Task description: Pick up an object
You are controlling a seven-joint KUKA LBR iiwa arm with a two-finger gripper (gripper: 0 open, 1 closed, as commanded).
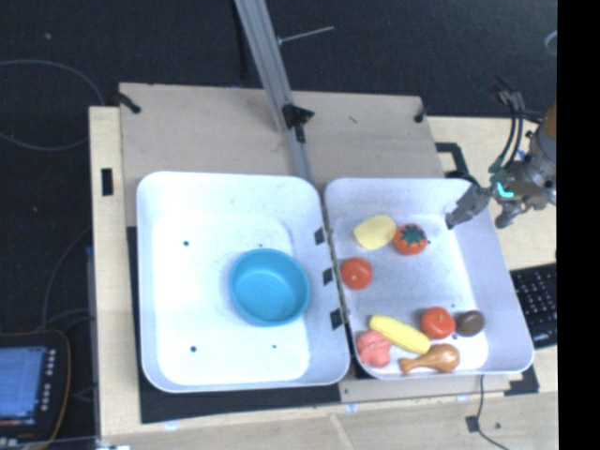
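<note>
My gripper hangs over the upper right corner of the right bin, open, with nothing between its fingers. The right bin holds several toy foods. A yellow lemon and a red tomato with a green top lie to the gripper's left. A red ball sits near the bin's left wall. At the front lie a banana, a pink piece, a drumstick, a red fruit and a brown piece.
A blue bowl stands in the left bin. A grey metal post slants up from the back between the bins. A black keyboard lies to the right of the right bin.
</note>
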